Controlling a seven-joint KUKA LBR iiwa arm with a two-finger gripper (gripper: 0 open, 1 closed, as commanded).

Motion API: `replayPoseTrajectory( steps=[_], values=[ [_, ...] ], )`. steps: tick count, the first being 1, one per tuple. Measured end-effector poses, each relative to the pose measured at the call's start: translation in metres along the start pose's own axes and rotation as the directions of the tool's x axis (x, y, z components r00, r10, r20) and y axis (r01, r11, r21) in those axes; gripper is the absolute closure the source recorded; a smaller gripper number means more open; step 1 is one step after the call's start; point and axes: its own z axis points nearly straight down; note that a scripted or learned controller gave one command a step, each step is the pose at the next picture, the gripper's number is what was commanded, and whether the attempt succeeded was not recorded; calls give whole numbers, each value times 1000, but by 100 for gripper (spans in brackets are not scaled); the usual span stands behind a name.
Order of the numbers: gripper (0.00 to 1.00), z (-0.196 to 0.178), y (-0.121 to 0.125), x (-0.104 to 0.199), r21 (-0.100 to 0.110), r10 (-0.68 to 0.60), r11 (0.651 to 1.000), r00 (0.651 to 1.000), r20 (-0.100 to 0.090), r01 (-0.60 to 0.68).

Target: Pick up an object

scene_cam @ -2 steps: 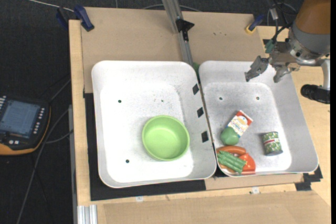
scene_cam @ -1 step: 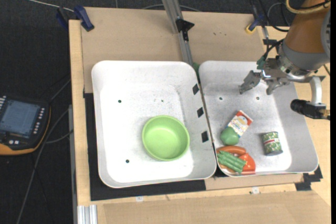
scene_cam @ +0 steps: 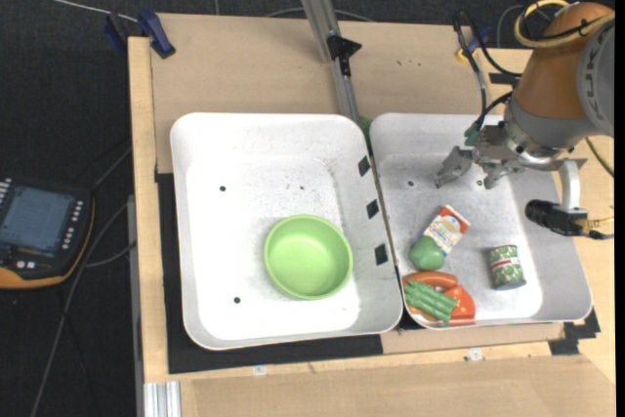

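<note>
My gripper (scene_cam: pixel 471 171) hangs over the back middle of the right bin (scene_cam: pixel 410 137), its two grey fingers spread apart with nothing between them, so it is open. In front of it, nearer the camera, lie a small white and red pouch (scene_cam: pixel 447 229), a green ball (scene_cam: pixel 426 255), a green can (scene_cam: pixel 506 267) and a red and green packet of vegetables (scene_cam: pixel 438 298) at the bin's front left corner. The pouch rests against the green ball. The gripper touches none of them.
The left bin (scene_cam: pixel 215 151) holds a light green bowl (scene_cam: pixel 308 256) toward its front right. A metal pole (scene_cam: pixel 317 5) slants up from between the bins. A black cable end (scene_cam: pixel 552 215) juts over the right bin's right side. A teach pendant (scene_cam: pixel 39 229) lies off the bench at left.
</note>
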Motion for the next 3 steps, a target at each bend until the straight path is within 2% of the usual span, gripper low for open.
replayPoseTrajectory(
  steps=[1,2,3],
  values=[
    [100,-13,1,0,-5,0,1000,1000,1,0],
    [100,-67,-8,3,-7,0,1000,1000,1,0],
    [100,-130,-6,1,-8,0,1000,1000,1,0]
  ],
)
